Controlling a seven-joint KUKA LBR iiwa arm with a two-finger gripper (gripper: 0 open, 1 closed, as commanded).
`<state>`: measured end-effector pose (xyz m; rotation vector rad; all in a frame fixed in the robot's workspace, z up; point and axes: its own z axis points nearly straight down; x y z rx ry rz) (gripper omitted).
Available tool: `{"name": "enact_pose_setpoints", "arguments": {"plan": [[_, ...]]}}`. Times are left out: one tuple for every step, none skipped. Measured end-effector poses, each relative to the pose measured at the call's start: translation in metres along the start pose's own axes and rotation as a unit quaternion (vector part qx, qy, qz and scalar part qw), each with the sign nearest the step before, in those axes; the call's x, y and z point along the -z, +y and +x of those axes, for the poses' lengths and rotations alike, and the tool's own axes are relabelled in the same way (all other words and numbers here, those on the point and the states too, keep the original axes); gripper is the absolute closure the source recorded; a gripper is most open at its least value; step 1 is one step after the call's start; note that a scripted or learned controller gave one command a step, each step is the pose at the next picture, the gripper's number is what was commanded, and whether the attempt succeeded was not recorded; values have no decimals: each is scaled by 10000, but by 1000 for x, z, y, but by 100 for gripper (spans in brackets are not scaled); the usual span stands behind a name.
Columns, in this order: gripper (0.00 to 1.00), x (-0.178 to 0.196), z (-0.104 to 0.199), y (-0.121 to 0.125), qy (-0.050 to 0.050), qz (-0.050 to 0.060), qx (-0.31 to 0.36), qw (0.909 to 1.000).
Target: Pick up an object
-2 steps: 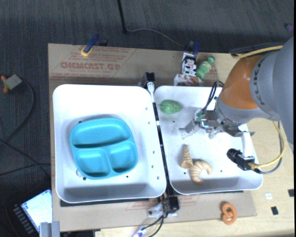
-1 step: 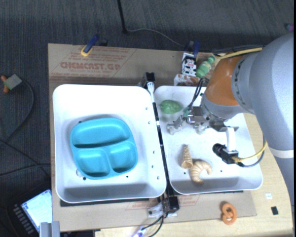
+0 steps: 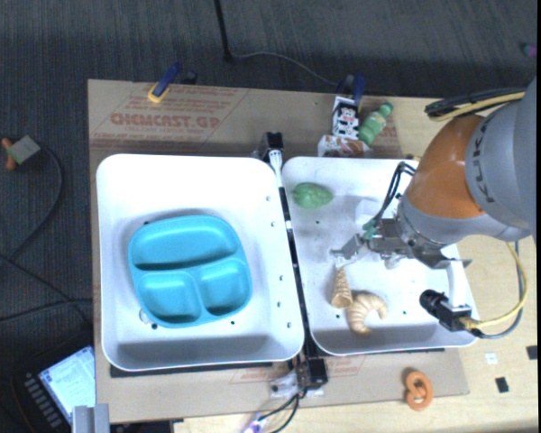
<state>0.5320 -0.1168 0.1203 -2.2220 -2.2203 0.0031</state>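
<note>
In the right bin (image 3: 392, 343) a pale green lump (image 3: 312, 195) lies near the back left corner. A tan croissant-like piece (image 3: 367, 309) and a cream cone-shaped piece (image 3: 342, 286) lie side by side near the front. My gripper (image 3: 368, 240) hangs low over the middle of this bin, just above and behind the cone piece and to the right of the green lump. The grey and orange arm (image 3: 451, 188) covers the bin's right part. Nothing shows as held.
The left bin (image 3: 117, 188) holds a blue divided tray (image 3: 189, 267). Behind the right bin stand a small toy figure (image 3: 343, 126) and a green bottle (image 3: 374, 123). An orange ring (image 3: 418, 388) lies on the bench in front. Blue clamps (image 3: 165, 81) hold the board's back edge.
</note>
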Motion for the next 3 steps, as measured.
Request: {"name": "enact_pose_setpoints", "arguments": {"plan": [[0,-32,17,-45,-10,-61,-4,10000],[100,-23,15,-45,-25,-66,-14,10000],[100,105,43,5,-2,-15,6,10000]]}}
